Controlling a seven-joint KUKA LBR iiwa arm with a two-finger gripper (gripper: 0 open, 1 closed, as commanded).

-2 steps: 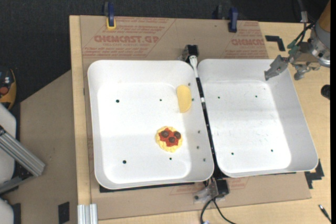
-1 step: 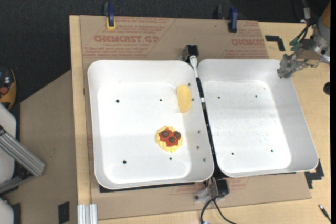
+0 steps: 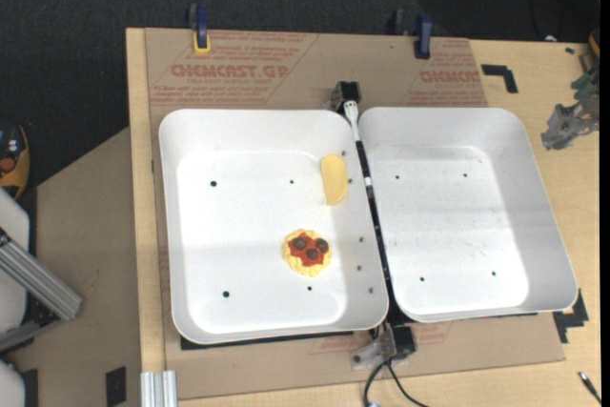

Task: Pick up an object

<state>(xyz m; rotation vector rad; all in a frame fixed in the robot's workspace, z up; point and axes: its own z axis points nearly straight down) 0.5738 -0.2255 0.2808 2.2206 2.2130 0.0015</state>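
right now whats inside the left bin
Two things lie in the left bin: a pale yellow oblong piece near its right wall, and a small round yellow piece with red and dark topping nearer the front. Nothing covers them; their undersides can't be seen.

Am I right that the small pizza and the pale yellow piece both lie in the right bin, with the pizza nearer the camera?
Not quite: the pizza and the yellow piece both lie in the left bin, not the right bin, as the camera view shows. The rest holds: the pizza is the one nearer the camera.
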